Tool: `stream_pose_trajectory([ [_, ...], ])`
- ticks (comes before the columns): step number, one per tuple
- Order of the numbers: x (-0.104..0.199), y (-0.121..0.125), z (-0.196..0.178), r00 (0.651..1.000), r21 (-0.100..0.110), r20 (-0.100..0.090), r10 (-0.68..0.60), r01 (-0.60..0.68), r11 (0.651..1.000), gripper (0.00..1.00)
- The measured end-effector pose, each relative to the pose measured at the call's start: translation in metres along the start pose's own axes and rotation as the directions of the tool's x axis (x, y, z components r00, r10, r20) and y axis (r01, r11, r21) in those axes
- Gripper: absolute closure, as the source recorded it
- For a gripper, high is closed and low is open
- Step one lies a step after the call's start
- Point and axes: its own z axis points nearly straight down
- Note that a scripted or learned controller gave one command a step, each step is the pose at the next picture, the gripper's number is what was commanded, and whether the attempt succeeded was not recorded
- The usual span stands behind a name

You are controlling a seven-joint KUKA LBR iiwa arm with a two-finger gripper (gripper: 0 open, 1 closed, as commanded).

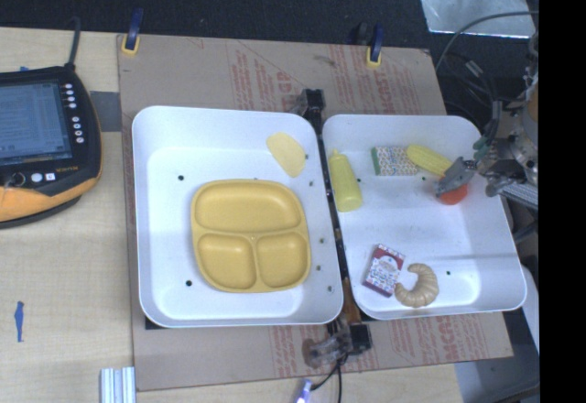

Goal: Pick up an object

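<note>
Gripper (461,174) at the right bin's (485,250) right wall, over a small red-orange piece (451,194).

Nearest in the right bin, by its front wall, a tan curved croissant-shaped toy (417,285) touches a small red printed packet (385,269). Farther back, the red-orange piece lies under the gripper's dark tips; whether they grip it I cannot tell. Just behind it, a yellow corn-cob toy (427,157) leans on a green-and-white printed box (394,160), with a yellow plastic bottle (345,181) against the bin's left wall. Left of the right bin, the other white bin (156,209) holds a yellow three-compartment tray (249,234) and a pale yellow oval piece (287,153).
</note>
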Motion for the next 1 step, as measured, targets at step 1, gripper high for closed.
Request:
stream_pose_trajectory([
  [1,-0.0211,0.0553,0.1064,1.0,-0.001,0.001,0.0,0.0,1.0,0.0],
])
